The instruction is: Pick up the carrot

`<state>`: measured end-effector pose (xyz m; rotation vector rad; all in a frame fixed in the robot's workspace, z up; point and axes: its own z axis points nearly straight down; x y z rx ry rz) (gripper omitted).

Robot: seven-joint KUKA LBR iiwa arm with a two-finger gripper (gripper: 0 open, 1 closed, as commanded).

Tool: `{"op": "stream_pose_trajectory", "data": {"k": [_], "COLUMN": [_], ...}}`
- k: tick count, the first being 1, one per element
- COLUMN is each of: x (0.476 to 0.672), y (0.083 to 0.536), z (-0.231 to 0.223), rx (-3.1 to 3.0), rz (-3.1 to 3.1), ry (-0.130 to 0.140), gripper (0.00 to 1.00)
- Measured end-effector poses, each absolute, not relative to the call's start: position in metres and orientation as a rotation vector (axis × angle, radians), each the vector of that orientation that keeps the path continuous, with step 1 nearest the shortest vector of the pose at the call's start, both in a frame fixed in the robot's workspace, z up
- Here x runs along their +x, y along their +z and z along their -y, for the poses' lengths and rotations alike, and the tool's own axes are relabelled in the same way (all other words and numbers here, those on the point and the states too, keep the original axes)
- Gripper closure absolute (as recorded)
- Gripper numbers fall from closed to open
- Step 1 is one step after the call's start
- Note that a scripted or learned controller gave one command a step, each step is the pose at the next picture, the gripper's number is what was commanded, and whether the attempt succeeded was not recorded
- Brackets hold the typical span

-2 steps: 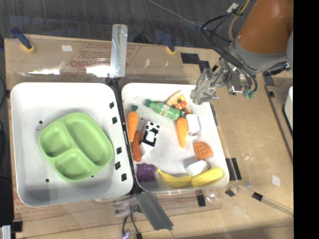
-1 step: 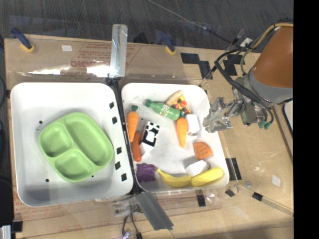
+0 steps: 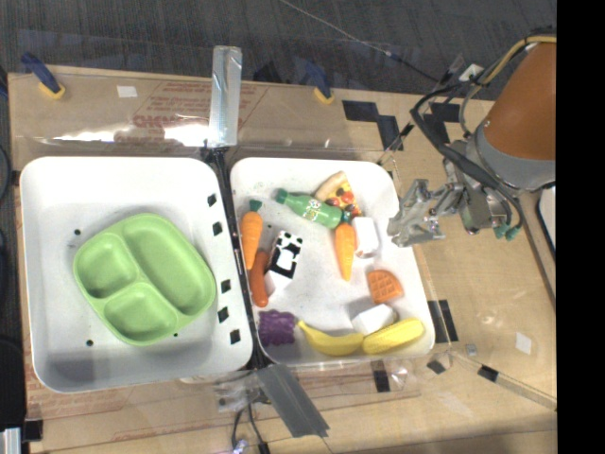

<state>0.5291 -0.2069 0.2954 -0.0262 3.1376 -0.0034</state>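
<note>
Camera view | gripper [image 3: 408, 223] right of centre, just past right bin's [image 3: 405, 185] rim, finger state cannot be told | carrot [image 3: 345, 250] mid right bin, another carrot [image 3: 250, 236] by its left wall | green plate [image 3: 144, 276] in left bin [image 3: 38, 206]

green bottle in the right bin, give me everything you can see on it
The green bottle looks like glossy toy plastic, with a white label band around its middle. It lies on its side near the back of the right bin, neck toward the left bin. The pizza slice sits just behind it, and its base end meets the top of the carrot.
</note>
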Motion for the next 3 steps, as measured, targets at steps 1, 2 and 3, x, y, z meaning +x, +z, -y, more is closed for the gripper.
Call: {"op": "stream_pose_trajectory", "data": {"k": [1, 2, 3], "x": [0.51, 0.491, 0.492], "y": [0.337, 0.295, 0.306], "z": [0.21, 0.21, 0.209], "rx": [-0.583, -0.94, -0.947], "rz": [-3.082, -2.998, -2.993], "ry": [-0.006, 0.0, -0.004], "gripper": [1.0, 1.0, 1.0]}}
